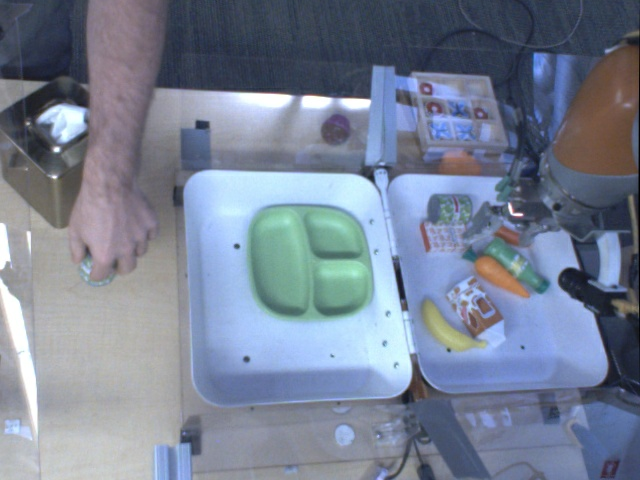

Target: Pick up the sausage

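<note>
Hiding part of the right bin [560, 363]: gripper [500, 218].

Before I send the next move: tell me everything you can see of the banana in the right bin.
The banana is a small, curved yellow piece, smooth and plastic-looking like toy food. It lies flat on the floor of the right bin, in the front left part, with its curve opening up and to the right. Its right end sits against or just under the small orange and white carton; I cannot tell if they touch. The gripper is further back, well away from it.
</note>
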